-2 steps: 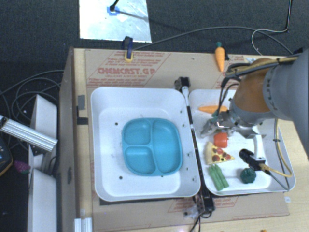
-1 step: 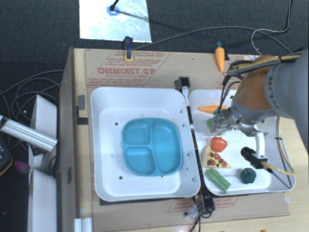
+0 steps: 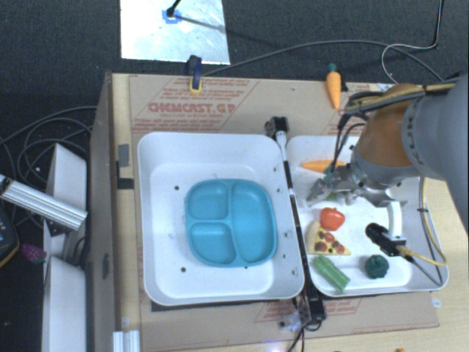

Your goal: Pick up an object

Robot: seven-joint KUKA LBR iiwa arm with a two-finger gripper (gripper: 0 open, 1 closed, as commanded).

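Landmark: left white bin [image 3: 157, 218], on the cardboard sheet [image 3: 220, 101].
Blue divided plate [image 3: 229, 221]: lying flat inside this bin, about its middle.
Silver foil sheet [image 3: 174, 19]: well beyond the bin's far edge, on the dark floor.
Blue-and-yellow clamp [image 3: 194, 73]: past the bin's far side, at the cardboard's edge.
Cables [image 3: 37, 141]: left of the bin.

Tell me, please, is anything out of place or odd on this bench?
One toy carrot lies on the cardboard beyond the right bin, outside both bins, while the other toys sit inside that bin. Nothing looks spilled or broken.
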